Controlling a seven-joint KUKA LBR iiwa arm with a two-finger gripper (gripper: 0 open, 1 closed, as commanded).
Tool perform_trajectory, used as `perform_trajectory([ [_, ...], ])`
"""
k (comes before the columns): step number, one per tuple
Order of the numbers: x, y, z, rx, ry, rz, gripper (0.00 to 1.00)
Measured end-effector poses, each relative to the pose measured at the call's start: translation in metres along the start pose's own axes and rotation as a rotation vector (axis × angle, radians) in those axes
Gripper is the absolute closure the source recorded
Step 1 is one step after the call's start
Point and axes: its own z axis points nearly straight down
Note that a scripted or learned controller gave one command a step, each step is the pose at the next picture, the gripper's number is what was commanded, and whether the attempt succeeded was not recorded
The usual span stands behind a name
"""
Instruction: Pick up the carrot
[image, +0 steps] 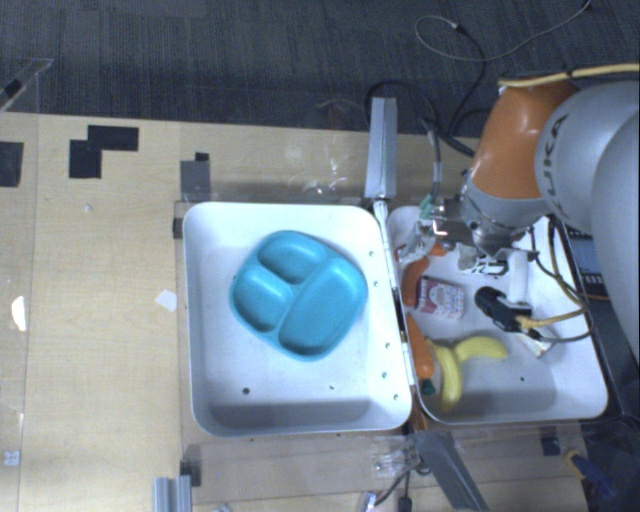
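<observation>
Orange carrot (425, 357) lies along the right bin's (572, 385) inner wall, banana (468, 358) just beside it, pink packet (440, 298) near. Gripper (455, 245) hangs over that bin's far end, apart from the carrot; open or closed, cannot tell.

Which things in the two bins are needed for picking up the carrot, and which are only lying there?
For the job:
carrot
gripper

Just lying about:
banana
blue divided plate
small red packet
</observation>
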Motion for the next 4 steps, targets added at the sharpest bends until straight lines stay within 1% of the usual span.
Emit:
perform_trajectory([
  [1, 0.027, -0.038, 0.001, 0.003, 0.000, -0.050, 0.00],
  [2, 0.067, -0.051, 0.002, 0.005, 0.000, -0.027, 0.00],
  [3, 0.075, 0.011, 0.001, 0.002, -0.001, 0.023, 0.00],
  [4, 0.077, -0.045, -0.060, 0.002, -0.001, 0.302, 0.00],
])
